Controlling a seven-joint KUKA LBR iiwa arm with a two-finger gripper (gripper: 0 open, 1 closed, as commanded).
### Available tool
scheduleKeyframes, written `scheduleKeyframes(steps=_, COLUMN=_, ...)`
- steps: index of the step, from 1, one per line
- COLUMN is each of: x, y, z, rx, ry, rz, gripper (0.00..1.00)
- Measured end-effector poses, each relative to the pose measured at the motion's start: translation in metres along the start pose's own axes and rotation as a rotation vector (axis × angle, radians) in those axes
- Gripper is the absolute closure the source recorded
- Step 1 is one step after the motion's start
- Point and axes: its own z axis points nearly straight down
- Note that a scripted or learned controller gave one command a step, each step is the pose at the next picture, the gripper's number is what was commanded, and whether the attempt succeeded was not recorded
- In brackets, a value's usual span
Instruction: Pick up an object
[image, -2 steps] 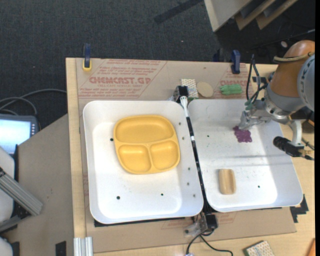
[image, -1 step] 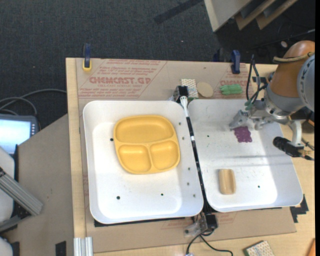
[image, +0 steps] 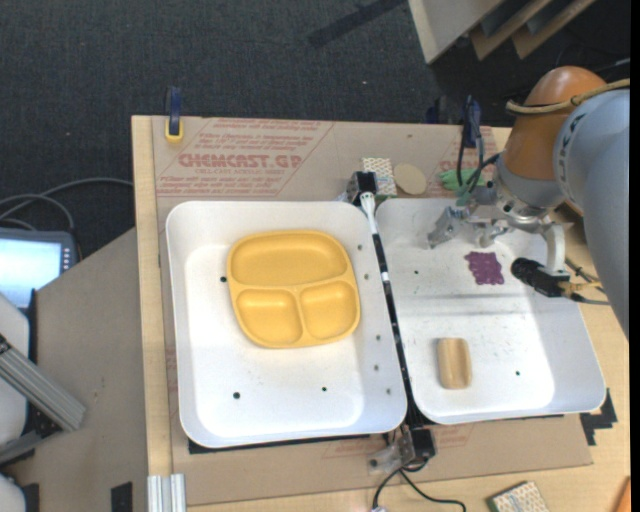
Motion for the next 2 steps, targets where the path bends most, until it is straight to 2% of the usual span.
scheduleKeyframes(steps=1, x=-0.055, y=-0.065, z=-0.002, rx=0.005, ry=0.002, rz=0.008, gripper=0.0)
scheduleKeyframes(steps=2, x=-0.064, y=-0.083, z=-0.001, rx=0.007, ry=0.004, rz=0.006, gripper=0.0)
